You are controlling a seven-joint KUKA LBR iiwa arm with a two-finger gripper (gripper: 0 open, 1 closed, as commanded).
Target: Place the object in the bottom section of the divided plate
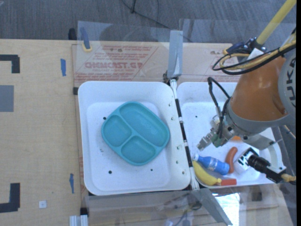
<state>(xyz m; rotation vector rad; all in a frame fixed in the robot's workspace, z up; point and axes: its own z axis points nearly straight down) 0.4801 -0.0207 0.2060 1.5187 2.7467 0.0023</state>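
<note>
Standing by the table (pixel 37 126), I see the teal divided plate (pixel 135 133) lying flat in the left bin (pixel 83 135), turned at a slant. Its large section faces the far side and its two smaller ones face the near edge. The loose things are all in the right bin (pixel 197 91), bunched in its near corner and well apart from the plate. A banana (pixel 204 173) lies against the wall next to the left bin, a blue bottle (pixel 212 164) lies on its side touching the banana, a red sausage (pixel 230 154) sits just beyond the bottle, and a small red piece (pixel 227 182) lies beside the banana's end. I can't tell which of these is meant for the plate. The arm (pixel 258 93) leans in from the right and covers much of the right bin. Its gripper (pixel 204 143) points down toward the bin floor just above the bottle and banana, near them but not touching that I can make out. I cannot tell whether the gripper is open or closed, and I see nothing held in it. Between the cluster and the plate stand the two raised bin rims (pixel 180 126), pressed side by side. Behind the left bin lies a clear sheet with red lettering (pixel 113 62).
</note>
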